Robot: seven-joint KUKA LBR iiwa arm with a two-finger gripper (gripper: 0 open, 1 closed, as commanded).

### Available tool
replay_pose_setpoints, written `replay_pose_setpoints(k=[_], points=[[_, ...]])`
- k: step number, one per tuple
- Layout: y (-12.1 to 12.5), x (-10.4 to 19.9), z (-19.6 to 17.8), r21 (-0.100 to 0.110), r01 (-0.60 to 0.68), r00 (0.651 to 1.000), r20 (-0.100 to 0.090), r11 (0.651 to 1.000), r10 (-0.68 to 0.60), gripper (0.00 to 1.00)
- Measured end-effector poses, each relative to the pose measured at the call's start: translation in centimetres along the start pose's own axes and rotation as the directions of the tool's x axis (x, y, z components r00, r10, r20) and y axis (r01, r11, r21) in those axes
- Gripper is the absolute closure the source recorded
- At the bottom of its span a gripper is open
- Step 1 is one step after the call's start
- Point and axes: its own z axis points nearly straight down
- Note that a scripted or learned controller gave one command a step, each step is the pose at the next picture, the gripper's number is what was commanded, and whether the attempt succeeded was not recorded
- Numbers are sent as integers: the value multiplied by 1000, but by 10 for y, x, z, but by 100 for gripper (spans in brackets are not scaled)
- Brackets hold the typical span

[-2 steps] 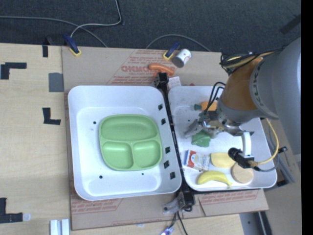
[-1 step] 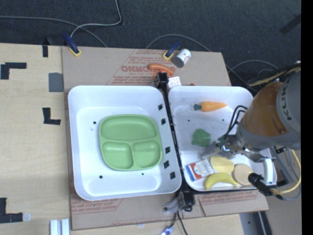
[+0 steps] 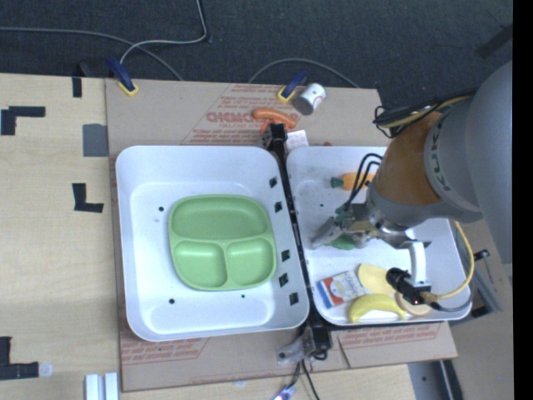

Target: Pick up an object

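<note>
Reaching in from the right, the grey arm (image 3: 466, 165) with its orange band (image 3: 408, 169) puts the end effector (image 3: 337, 232) low inside the right bin (image 3: 312, 182), near the middle of that bin's floor. Whether it is wide or narrow I cannot tell, because the wrist and the cables cover that part, and no object is clearly seen in its grasp. A small dark green thing (image 3: 341, 242) lies just beside the end effector, maybe touching it; its shape is too blurred to name. The banana (image 3: 375, 307) lies in the same right bin, in the near corner, toward the front edge from the end effector and apart from it. A small card with red and blue print (image 3: 340, 287) lies just beside the banana, between the banana and the bin's left wall. A small orange and green item (image 3: 341, 181) lies in the far part of the right bin, behind the end effector. The left bin (image 3: 141, 223) touches the right bin along the shared wall and holds a green divided plate (image 3: 222, 242), flat in its middle. Both bins stand on the bench (image 3: 50, 248).
</note>
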Motion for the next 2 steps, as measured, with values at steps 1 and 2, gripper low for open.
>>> replay_pose_setpoints(k=[1,2], points=[[31,-36,0,1,-1,1000,0,1000,1,0],[32,-36,-11,-2,-1,1000,1,1000,1,100]])
